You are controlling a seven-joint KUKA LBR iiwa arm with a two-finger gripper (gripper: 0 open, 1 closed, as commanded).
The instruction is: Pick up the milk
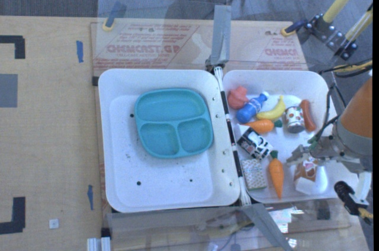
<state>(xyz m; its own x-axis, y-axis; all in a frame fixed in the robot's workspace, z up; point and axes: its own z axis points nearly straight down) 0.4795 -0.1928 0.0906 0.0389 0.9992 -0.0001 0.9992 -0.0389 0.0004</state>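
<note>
gripper (309,156) of mine sits low in the right bin (323,81), over its near right part; how the fingers stand i cannot tell. largest to smallest, all placed from the right bin: left bin (118,184) touching its left wall, teal plate (173,122) inside that. milk (309,176) in the right bin's near right corner, directly under my gripper. carrot (276,176) just left of the milk.
</note>
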